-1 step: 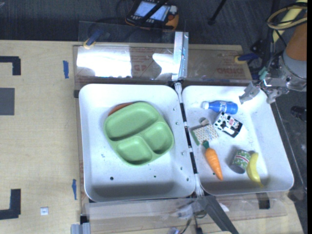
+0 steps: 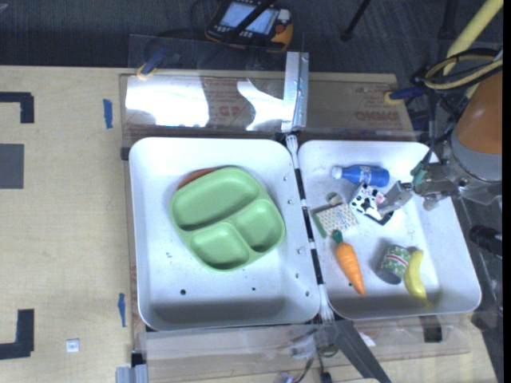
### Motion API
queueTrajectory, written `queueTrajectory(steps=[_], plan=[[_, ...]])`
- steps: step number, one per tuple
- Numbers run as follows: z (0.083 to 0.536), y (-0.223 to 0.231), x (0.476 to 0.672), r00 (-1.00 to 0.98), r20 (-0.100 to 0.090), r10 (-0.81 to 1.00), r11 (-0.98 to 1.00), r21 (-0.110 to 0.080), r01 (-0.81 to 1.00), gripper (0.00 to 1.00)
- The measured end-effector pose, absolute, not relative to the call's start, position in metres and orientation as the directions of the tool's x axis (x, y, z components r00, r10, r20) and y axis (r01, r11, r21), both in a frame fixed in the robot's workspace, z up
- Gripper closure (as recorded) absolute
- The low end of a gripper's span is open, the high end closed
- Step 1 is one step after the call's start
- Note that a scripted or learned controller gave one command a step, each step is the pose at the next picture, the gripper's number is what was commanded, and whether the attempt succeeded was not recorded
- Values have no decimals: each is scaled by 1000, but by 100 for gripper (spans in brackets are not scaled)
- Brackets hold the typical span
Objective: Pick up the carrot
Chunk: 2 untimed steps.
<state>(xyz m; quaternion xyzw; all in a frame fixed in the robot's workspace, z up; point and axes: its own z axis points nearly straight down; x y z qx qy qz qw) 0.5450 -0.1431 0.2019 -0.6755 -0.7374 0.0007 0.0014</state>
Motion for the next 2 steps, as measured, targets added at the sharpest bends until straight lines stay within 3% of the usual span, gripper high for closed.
queueTrajectory(steps=[1,2], plan=[[96,-126,499,-110,1,994,110,-2,994,0],[182,-54,566,-325,0,946,325,-1,946,0]])
